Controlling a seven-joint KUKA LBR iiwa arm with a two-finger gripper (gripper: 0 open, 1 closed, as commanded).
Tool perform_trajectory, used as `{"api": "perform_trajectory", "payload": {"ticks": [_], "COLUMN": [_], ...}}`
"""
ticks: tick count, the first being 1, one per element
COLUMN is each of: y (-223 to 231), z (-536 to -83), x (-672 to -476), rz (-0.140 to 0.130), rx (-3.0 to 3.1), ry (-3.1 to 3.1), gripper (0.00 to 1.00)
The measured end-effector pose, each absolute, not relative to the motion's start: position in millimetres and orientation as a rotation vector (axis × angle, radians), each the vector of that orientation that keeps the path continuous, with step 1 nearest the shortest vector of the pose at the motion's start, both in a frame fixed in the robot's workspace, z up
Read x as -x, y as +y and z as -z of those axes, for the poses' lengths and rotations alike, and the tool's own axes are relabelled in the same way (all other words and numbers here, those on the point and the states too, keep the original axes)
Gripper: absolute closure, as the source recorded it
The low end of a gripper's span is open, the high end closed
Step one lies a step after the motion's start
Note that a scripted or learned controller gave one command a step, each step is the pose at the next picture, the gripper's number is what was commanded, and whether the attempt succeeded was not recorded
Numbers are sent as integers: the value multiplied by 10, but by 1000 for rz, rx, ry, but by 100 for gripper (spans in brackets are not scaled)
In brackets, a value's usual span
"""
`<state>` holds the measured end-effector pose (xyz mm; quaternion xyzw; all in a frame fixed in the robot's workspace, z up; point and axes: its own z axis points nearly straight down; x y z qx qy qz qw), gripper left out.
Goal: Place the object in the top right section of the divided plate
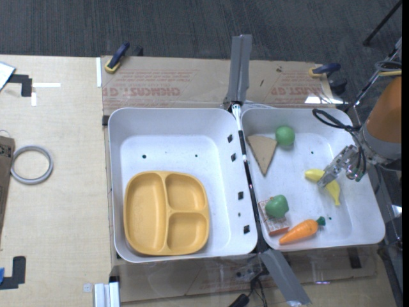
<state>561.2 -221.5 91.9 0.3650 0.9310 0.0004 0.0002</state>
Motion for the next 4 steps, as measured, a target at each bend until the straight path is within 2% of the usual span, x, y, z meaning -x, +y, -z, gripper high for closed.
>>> {"api": "perform_trajectory", "payload": {"ticks": [1,2,3,4], "y": [-2215,-2211,-2148,-2027], "z": [-925,-931,-939,-930], "x": [-5488,-5713,-6017,-5977], "rz": [-1,0,-12,-1], "rx": [-522,-239,607,920], "ry": [3095,3127,3074,2999], "gripper": [100,100,100,100]}}
